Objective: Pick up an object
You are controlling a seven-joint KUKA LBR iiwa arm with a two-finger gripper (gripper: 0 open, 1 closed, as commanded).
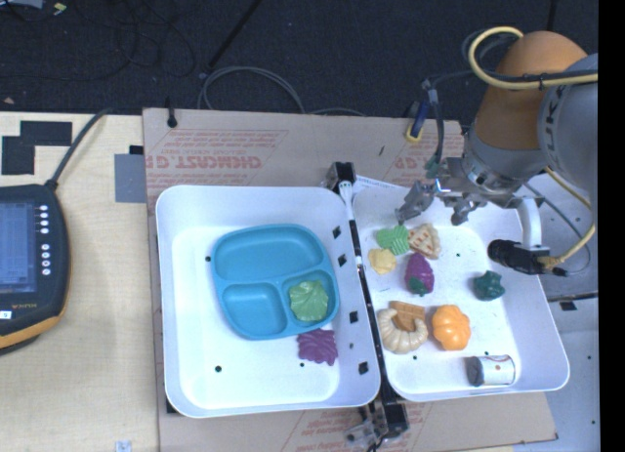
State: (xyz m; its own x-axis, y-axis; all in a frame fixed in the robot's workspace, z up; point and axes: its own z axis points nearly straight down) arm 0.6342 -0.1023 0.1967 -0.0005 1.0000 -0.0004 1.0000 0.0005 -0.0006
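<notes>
My gripper [436,206] hangs open over the back of the right bin [547,362], its two fingers spread and nothing between them. Just below it lie a green ridged toy [395,240] and a tan wedge-shaped toy [425,240]. Further forward in that bin are a small yellow piece [382,261], a purple eggplant [419,273], a dark green toy [488,286], an orange pumpkin [450,327], a tan croissant-like toy [403,329] and a small can [491,370] on its side.
The left bin [186,343] holds a blue divided tray [259,279] with a green leafy toy [310,299] in one compartment, and a purple leaf toy [317,346] beside it. A black part [516,256] juts over the right bin's edge. A teach pendant [24,265] lies far left.
</notes>
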